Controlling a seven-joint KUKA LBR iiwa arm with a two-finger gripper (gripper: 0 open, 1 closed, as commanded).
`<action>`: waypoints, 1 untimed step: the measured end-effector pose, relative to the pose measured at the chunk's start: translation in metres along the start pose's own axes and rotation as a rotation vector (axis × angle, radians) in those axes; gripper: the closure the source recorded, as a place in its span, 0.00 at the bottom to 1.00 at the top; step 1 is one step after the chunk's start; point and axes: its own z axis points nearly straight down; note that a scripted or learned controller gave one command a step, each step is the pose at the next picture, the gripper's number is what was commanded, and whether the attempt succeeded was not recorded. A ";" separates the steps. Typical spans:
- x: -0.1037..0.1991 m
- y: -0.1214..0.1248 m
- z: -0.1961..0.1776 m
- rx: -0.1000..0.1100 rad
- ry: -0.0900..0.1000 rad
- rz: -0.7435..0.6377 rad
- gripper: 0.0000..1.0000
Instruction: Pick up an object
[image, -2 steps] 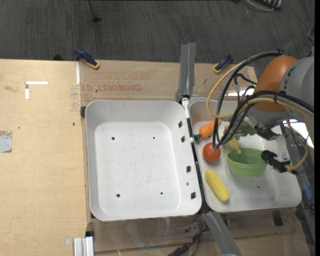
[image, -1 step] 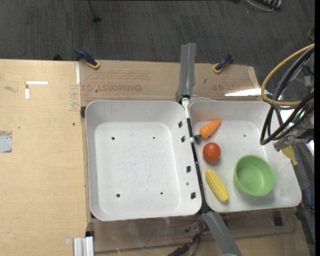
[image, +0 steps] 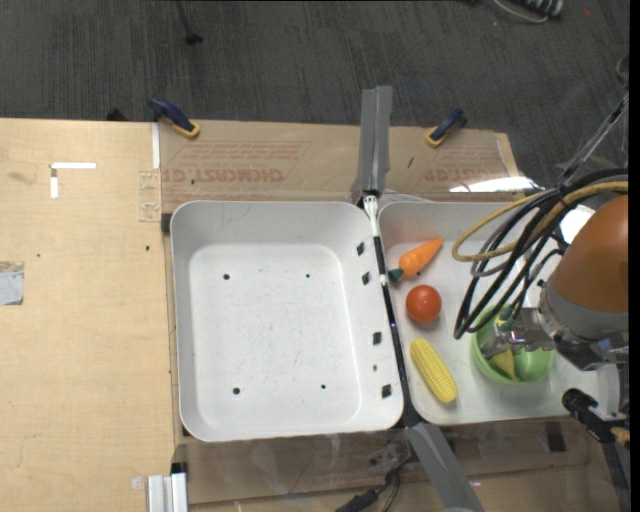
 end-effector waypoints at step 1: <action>0.030 0.156 0.010 -0.002 -0.003 0.011 1.00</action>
